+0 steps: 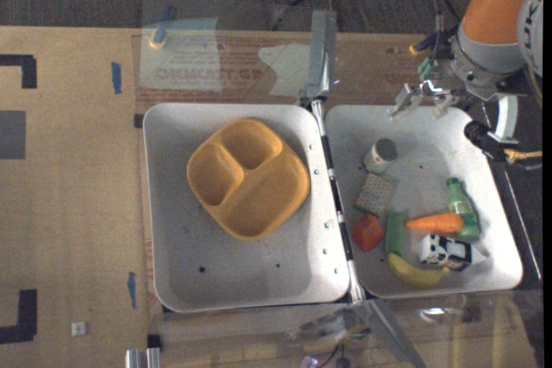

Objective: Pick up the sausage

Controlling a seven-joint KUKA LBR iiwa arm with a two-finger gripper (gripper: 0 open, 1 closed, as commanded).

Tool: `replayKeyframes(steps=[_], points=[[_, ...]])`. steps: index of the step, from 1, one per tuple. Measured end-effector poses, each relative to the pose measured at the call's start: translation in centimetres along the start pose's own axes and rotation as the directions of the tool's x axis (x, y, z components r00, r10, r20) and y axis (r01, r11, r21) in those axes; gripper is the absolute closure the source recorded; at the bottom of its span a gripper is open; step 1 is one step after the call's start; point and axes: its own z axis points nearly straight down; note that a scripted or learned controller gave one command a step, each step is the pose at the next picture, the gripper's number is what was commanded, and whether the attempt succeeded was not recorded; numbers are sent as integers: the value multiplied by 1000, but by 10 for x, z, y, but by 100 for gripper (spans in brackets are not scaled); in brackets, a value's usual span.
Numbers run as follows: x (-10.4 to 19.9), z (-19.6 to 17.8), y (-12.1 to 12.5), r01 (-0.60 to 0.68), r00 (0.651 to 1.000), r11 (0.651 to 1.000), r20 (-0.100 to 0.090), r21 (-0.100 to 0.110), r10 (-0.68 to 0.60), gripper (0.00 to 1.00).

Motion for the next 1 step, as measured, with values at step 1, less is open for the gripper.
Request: replayKeyframes(steps=[1], points=[[5,113,2,61,998,998,1,-4,-61,0]])
